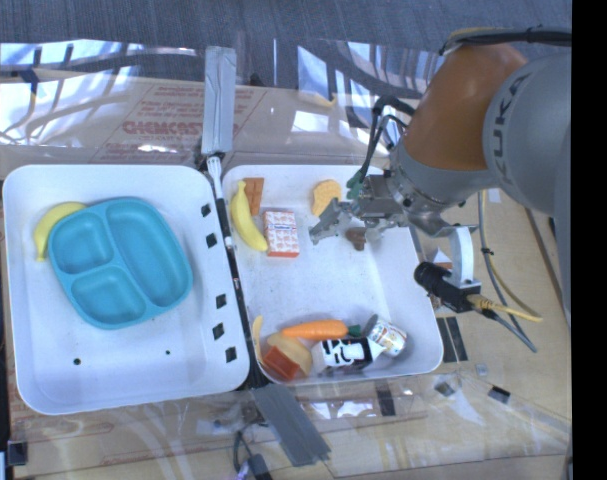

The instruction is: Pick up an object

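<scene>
My gripper (341,232) hangs over the upper middle of the right bin (403,298), open, with only white bin floor showing between its fingers. Just left of it lies a small orange-and-white box (281,233), and beyond that a yellow banana (246,218). An orange shell-shaped piece (325,196) sits just above the fingers. A brown wedge (254,190) rests at the bin's top left corner.
Along the right bin's front wall lie a carrot (315,330), red and tan slices (286,356), a black-and-white toy (345,352) and a small can (388,340). The left bin (43,368) holds a blue divided plate (121,260) and a second banana (51,223).
</scene>
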